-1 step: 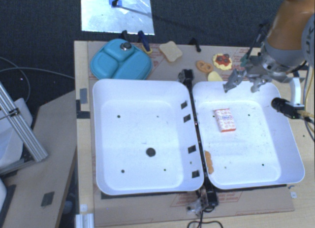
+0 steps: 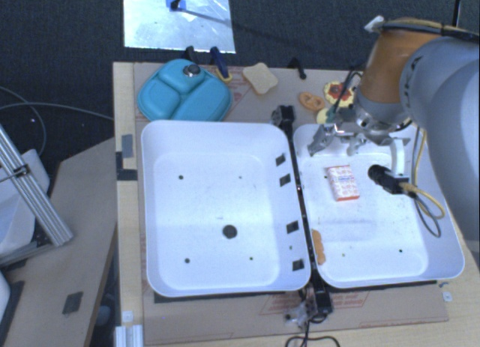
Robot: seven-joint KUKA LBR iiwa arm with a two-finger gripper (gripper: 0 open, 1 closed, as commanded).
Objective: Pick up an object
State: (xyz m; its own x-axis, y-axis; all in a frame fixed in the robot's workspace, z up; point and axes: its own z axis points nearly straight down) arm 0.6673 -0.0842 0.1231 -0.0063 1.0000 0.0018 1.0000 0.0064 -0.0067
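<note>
While lying flat in rt bin | small box (image 2: 342,183) white w/ red print | gripper (image 2: 336,134) grip unclear

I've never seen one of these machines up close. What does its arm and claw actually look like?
The arm is bulky and rounded, with smooth grey shells and an orange band above the wrist. Below that sits a silvery metal claw on a metal mount. A black cylindrical part juts out beside it, and thin yellowish cables loop down from the wrist.

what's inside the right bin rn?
In the right bin: a small red-and-white box mid-floor and a small orange piece by the left wall. The arm covers the far right corner.
</note>
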